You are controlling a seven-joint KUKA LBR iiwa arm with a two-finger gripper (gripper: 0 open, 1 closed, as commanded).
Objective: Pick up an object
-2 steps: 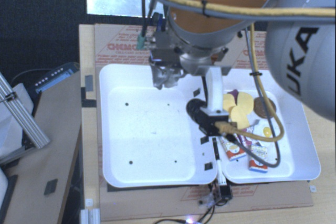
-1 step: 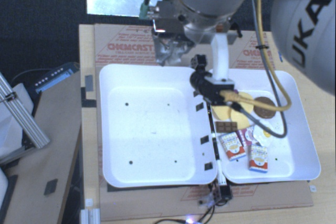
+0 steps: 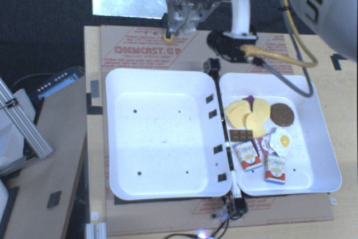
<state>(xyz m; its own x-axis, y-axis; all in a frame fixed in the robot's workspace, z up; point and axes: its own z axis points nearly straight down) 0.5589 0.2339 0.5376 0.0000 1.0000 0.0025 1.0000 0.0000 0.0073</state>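
gripper (image 3: pixel 178 22) above bench's far edge, toy food (image 3: pixel 259 137) well apart in right bin (image 3: pixel 324 165)

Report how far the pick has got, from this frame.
Done: nothing yet looks picked. The yellow slices, brown round piece, fried egg and two small cartons all lie in the right bin. In hand: the gripper hangs over the cardboard beyond the left bin, well away from them; whether it carries anything is unclear. Left: move over the right bin, descend, grasp and lift one item.
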